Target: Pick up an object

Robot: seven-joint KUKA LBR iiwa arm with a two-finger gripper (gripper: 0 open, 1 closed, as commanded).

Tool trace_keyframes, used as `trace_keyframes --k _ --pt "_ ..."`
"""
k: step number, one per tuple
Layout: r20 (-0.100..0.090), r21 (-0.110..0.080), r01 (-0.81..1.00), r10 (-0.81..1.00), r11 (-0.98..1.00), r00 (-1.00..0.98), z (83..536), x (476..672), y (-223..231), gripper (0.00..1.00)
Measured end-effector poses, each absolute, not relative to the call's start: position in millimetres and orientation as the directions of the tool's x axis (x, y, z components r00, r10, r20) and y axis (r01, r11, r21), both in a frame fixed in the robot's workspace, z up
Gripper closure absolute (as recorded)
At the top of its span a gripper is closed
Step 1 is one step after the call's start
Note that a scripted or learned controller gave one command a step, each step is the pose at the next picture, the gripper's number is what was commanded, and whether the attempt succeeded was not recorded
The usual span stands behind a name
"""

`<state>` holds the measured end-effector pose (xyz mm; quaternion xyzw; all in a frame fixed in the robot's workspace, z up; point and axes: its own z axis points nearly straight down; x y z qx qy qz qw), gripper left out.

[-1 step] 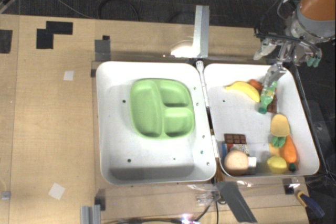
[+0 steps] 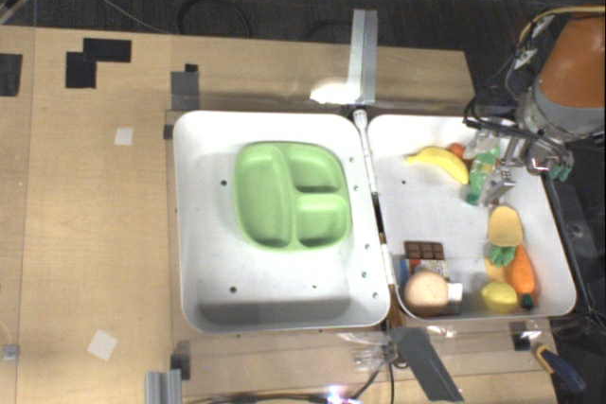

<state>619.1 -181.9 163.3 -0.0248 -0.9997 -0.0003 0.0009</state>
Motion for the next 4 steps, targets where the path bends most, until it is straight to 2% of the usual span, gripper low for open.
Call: trace_keyframes --k 1,2,3,4 --pt "-0.011 0.000 0.158 0.158 0.988 -0.987 94.9 566.5 -177.3 0.00" --pt "-0.017 -0.003 0.115 0.115 0.993 -0.993 90.2 501.6 -207.2 0.00" --pt "-0.036 -0.006 0.108 0.108 0.994 -0.994 103.3 507.8 -206.6 1.00" --pt "-0.035 -0.006 0.108 0.107 0.994 -0.994 103.0 507.6 -206.3 0.00"
